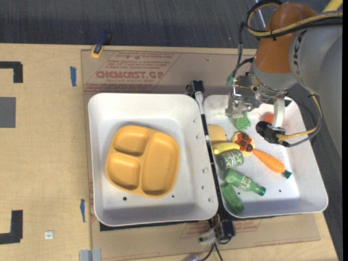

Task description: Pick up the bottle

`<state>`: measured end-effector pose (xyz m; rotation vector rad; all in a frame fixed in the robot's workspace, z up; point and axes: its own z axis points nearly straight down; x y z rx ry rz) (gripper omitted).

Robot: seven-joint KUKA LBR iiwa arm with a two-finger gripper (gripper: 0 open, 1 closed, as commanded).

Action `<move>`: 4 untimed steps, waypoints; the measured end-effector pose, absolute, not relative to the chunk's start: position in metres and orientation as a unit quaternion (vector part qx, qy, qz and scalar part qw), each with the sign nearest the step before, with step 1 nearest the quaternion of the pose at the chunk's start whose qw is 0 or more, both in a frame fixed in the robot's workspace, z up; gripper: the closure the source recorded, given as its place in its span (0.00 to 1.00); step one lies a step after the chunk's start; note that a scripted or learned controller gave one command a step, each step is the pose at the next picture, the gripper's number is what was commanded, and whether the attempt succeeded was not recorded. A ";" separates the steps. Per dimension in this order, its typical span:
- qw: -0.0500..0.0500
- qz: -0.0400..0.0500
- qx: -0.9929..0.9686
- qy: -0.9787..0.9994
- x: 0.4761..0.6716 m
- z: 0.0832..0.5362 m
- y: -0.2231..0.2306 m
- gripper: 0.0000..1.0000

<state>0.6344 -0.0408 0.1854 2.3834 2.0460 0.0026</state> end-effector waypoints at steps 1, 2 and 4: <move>0.000 0.000 0.759 0.651 0.634 0.185 -0.041 0.00; -0.001 -0.001 0.794 0.608 0.624 0.185 -0.068 0.00; -0.001 -0.001 0.726 0.688 0.520 0.186 -0.048 1.00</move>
